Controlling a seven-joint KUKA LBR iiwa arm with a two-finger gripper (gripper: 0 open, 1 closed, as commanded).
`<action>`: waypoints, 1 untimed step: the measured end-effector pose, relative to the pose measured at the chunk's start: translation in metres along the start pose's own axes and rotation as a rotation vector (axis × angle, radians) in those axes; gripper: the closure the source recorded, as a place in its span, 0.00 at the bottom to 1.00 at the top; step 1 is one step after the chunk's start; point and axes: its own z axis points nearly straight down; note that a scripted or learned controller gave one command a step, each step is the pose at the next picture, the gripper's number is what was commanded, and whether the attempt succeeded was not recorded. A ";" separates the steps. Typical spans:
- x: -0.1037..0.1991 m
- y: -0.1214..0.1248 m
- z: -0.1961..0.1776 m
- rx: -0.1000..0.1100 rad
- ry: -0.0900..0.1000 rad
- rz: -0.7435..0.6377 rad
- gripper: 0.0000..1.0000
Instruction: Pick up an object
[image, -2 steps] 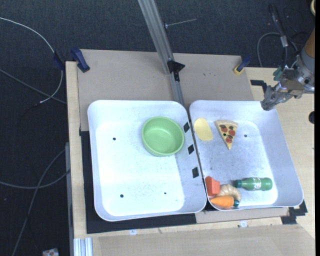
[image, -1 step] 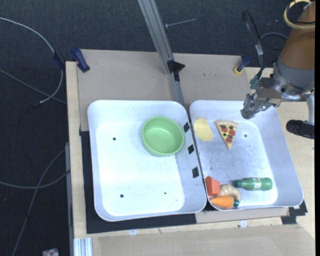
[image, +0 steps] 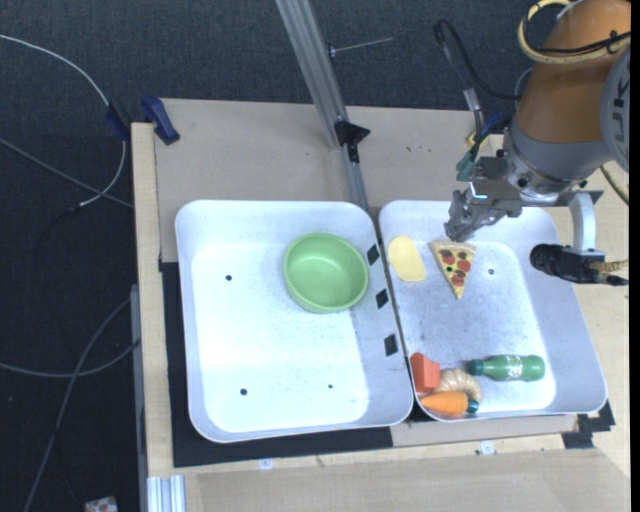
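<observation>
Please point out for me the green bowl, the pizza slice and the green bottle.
Round green plastic bowl (image: 325, 271), camera view, on its inner bottom.
Triangular toy pizza slice with red dots (image: 456, 265), camera view, on its topped middle.
Green plastic bottle lying on its side (image: 510, 368), camera view, on its body.

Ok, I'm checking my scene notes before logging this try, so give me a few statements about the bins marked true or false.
1. The green bowl sits in the left bin. True.
2. The pizza slice lies in the left bin. False: it is in the right bin.
3. The gripper hangs over the right bin's far end, by the pizza slice. True.
4. The green bottle stands upright. False: it lies on its side.
</observation>
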 end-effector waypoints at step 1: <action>0.063 -0.007 0.009 0.003 0.000 -0.001 1.00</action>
